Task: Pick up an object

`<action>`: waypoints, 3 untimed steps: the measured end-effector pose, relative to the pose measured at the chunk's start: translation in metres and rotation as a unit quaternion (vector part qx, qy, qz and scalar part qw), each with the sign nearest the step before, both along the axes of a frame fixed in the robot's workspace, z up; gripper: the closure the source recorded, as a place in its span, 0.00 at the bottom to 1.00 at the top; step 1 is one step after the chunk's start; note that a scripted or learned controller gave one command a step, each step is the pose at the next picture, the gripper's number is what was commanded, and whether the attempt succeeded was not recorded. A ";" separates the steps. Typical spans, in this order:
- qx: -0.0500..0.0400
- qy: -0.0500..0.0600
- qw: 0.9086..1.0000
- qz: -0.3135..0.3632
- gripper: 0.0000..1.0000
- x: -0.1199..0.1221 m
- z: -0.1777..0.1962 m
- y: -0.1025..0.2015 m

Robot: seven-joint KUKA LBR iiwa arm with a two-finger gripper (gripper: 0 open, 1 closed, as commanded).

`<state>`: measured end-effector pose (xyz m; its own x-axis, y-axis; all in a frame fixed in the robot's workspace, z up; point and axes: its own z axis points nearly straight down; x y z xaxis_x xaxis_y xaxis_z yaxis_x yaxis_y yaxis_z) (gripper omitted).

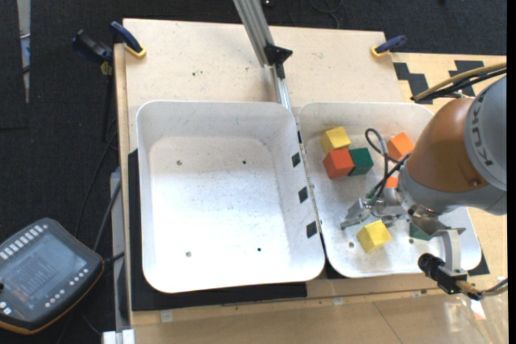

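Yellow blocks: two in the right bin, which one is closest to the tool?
The yellow block at the bin's near edge, right beside the tool. The other yellow block sits farther back, above the red block.

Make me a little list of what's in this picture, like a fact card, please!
left bin: white, shallow, no blocks seen in it
right bin: holds the blocks
yellow blocks: one at the far end, one near the gripper
red-orange block: touching the green block
orange block: beside the arm
arm: grey and orange, reaching over the right bin
gripper: low over the nearer yellow block, not clearly holding anything
bench: pale board, clamps at far corners
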<state>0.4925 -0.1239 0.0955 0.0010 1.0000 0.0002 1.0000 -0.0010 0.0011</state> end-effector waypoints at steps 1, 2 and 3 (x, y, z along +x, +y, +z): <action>0.000 -0.001 1.000 0.000 1.00 0.001 0.010 0.000; -0.001 -0.003 1.000 0.002 1.00 0.005 0.070 0.008; -0.001 -0.003 1.000 0.002 1.00 0.011 0.113 0.009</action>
